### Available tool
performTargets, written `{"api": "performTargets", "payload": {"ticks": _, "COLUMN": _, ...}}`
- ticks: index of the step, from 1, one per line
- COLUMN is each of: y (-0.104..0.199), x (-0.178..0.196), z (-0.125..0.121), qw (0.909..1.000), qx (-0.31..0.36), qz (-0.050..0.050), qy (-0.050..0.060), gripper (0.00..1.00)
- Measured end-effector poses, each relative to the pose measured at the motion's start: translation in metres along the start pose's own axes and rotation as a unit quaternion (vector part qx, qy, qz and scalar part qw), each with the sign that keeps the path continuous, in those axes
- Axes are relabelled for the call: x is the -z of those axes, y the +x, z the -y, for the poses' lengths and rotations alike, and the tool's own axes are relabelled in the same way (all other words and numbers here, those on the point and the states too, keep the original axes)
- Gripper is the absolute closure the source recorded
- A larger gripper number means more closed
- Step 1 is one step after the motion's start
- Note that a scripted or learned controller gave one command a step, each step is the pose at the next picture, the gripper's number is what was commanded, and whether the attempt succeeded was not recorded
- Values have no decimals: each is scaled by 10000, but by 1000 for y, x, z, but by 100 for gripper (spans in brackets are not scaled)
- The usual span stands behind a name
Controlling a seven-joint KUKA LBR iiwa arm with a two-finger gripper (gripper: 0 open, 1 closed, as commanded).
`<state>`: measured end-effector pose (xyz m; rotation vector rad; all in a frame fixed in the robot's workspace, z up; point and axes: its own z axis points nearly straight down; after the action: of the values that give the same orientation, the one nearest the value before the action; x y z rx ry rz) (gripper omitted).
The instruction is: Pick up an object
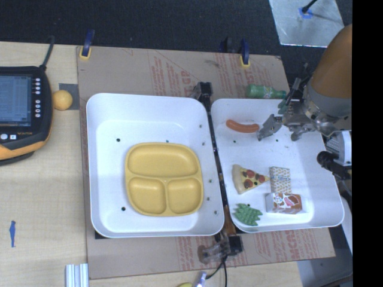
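Gripper (281, 127) fingers stood spread, empty; sausage (242, 125) lay just left of them. Wrapper (284, 202) print was unreadable.

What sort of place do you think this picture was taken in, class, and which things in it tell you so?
Most likely a robotics lab test bench. A robot arm's gripper hangs over a white bin of toy food such as a pizza slice, a control pendant lies on the bench, and clamps hold the cardboard mat.

One fixed camera looks down at a slant on both bins (96, 160), arm (332, 70) entering from right.
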<state>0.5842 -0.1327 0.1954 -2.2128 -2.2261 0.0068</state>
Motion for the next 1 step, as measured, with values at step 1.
{"api": "performTargets", "payload": {"ticks": 1, "y": 32, "x": -105, "z": 75, "qw": 10000, "qx": -2, "qz": -9, "qy": 2, "gripper": 0}}
